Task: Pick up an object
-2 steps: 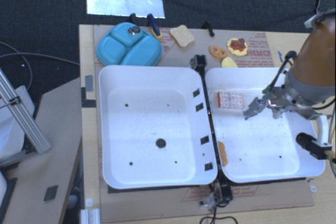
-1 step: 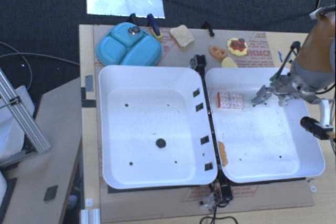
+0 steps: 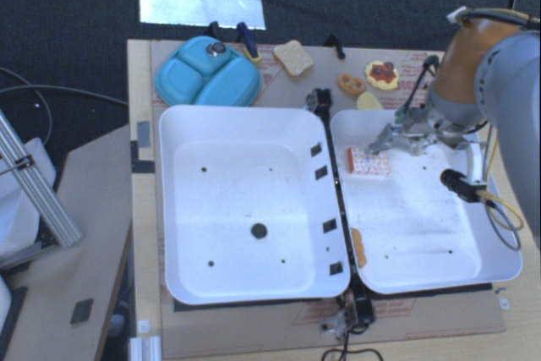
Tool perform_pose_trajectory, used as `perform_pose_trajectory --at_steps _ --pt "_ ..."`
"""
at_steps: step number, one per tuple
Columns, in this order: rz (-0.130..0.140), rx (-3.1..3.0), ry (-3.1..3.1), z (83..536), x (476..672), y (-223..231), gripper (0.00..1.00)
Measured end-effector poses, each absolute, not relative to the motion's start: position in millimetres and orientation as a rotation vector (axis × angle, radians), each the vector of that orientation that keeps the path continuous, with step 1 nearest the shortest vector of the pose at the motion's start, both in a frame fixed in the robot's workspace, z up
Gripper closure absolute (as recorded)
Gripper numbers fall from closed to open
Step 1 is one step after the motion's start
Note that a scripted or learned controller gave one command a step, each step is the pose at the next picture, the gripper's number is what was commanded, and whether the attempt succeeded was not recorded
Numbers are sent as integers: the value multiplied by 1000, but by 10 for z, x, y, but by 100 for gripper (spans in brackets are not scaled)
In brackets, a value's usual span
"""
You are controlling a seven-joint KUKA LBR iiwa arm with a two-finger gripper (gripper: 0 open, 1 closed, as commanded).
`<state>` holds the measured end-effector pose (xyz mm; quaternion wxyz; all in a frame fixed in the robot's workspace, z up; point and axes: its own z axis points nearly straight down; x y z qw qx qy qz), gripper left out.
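A flat pink-and-white rectangular block with a red edge [image 3: 369, 161] lies in the right bin [image 3: 439, 262], near its back left corner. My gripper [image 3: 385, 141] hangs just above and to the right of the block, at its far edge; whether it touches the block I cannot tell. A small orange piece [image 3: 358, 248] rests against the right bin's left wall, nearer the front. In the left bin [image 3: 211, 182] a small dark round thing [image 3: 259, 230] sits on the floor.
Behind the bins lie a blue divided plate [image 3: 207, 73], a toast slice [image 3: 293, 57], an orange pretzel-like toy [image 3: 351, 83], a small pizza toy [image 3: 382, 74] and a yellow piece [image 3: 368, 101]. Black clips [image 3: 328, 199] line the ridge between the bins.
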<state>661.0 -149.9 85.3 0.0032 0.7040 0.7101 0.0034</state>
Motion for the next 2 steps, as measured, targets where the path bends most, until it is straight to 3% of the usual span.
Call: perform_pose_trajectory --at_steps 1,2 --pt "25 2202 2219 1045 6634 -1504 100" --pt "13 2201 2220 907 6734 -929 100"
